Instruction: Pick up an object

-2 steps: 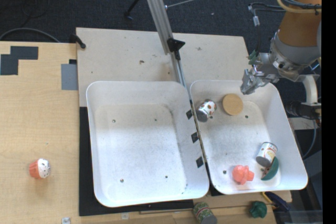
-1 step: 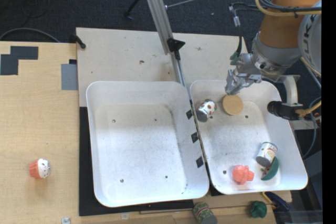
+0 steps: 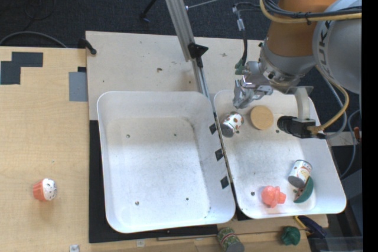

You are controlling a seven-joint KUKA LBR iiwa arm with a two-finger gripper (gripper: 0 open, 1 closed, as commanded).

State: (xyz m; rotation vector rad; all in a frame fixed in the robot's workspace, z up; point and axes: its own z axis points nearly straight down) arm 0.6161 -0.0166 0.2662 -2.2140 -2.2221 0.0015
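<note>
Hovering end effector near right bin rear-left edge

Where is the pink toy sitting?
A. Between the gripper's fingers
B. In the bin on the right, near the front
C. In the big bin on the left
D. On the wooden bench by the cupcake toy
B. The pink toy lies in the right bin, near its front edge, next to a small can.
</note>
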